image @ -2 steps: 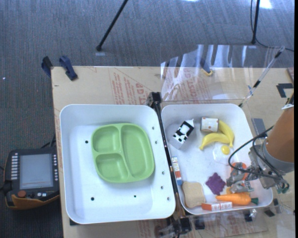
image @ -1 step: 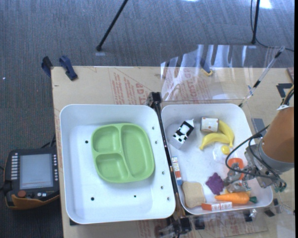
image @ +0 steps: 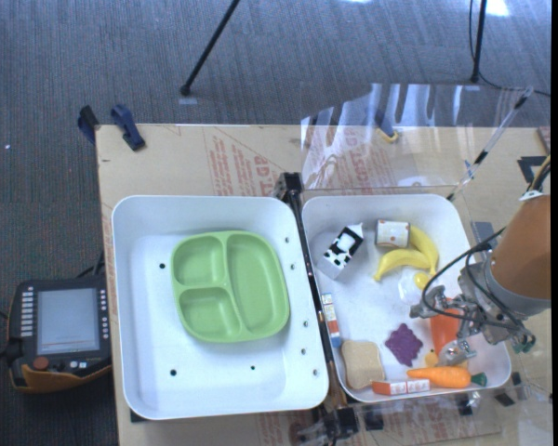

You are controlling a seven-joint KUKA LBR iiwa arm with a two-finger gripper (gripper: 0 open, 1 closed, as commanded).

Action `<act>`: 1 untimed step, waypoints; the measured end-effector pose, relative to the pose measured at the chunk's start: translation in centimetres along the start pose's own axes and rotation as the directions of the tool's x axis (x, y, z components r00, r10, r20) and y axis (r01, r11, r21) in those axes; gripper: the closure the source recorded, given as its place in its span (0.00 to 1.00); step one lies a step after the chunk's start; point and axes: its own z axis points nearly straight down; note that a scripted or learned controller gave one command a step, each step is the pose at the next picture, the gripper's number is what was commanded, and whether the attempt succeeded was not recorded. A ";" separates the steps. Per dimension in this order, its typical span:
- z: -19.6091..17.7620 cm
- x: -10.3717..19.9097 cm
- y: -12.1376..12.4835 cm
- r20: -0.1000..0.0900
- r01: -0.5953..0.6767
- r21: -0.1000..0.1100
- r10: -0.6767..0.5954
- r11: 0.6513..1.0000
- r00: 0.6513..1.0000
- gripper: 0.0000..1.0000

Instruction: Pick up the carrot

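Note:
The carrot (image: 439,377), orange with a green tip on its right end, lies flat along the front wall of the right bin (image: 446,210). My gripper (image: 453,331) hangs low over the bin's right side, just behind the carrot and apart from it. A second orange piece (image: 443,325) sits right at the gripper. Wrist parts and cables hide whether it is held.
The right bin also holds a banana (image: 406,258), a black-and-white box (image: 342,249), a small beige can (image: 391,233), a purple piece (image: 405,344), a bread slice (image: 361,362) and a red-and-white carton (image: 328,319). A green divided plate (image: 231,284) lies in the left bin (image: 149,240).

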 end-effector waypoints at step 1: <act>-0.1 -0.5 1.4 0.004 0.256 0.000 -0.256 0.967 0.967 0.00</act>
